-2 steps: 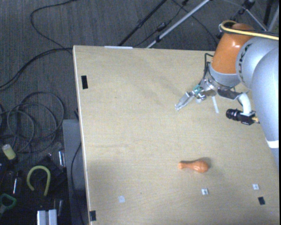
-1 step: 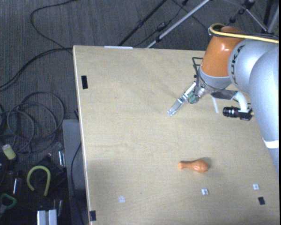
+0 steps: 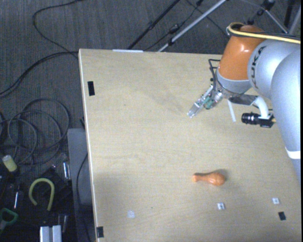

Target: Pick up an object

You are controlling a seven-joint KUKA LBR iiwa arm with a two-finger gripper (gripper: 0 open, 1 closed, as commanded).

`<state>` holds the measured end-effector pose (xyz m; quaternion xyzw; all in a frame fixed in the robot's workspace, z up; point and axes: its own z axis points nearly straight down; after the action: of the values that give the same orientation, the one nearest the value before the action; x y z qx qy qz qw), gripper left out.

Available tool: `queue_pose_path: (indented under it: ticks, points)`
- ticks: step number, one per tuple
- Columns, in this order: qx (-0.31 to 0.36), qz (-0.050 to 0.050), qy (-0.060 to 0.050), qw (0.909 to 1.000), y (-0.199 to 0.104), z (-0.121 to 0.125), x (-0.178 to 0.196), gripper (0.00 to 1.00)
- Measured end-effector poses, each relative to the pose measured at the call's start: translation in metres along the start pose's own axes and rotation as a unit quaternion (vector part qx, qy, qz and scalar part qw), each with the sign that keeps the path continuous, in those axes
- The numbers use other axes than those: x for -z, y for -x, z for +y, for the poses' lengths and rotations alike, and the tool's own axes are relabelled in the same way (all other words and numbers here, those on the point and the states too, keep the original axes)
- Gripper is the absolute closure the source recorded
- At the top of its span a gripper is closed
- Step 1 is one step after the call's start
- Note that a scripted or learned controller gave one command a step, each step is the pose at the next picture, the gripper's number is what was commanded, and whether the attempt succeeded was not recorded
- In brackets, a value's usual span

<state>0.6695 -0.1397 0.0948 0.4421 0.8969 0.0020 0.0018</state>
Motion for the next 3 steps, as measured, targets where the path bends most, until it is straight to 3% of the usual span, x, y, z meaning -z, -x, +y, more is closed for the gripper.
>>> queue_pose_path:
  ticks: [1,2,3]
  points:
    - [-0.035,0.0,-0.002,0.9994,-0.059,0.034,0.089,1.0]
    - [-0.243,-0.001,-0.004,0.97,-0.007,-0.001,0.094,1.0]
    - [-0.192,0.0,-0.004,0.9814,0.035,-0.088,0.083,1.0]
